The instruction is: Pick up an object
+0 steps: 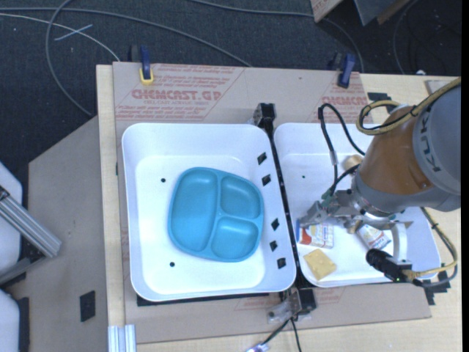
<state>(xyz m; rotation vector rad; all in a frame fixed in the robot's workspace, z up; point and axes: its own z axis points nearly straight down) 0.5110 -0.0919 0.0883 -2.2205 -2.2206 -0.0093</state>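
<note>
Dark carpet strewn with cables surrounds the table [183, 86], a board bearing two white bins side by side. In the left bin [139, 196] lies a blue divided plate [216, 214], flat and well apart from the arm. The right bin [308, 149] holds the small things: a red-and-white packet [319, 235] near its left wall, a tan block [319, 263] just below that by the front rim, and a small bottle-like item [372, 236] to the right, partly hidden. The arm [410, 156] reaches over this bin, and the jaws [327, 210] hang low, just above or touching the packet's upper edge. How far they stand open I cannot tell, and nothing is seen caught between them. My judgement is that the approach step is in hand, with the packet the likely target. The next move calls for settling squarely over the packet, closing on it, then lifting straight up without knocking the block or the bottle aside.
</note>
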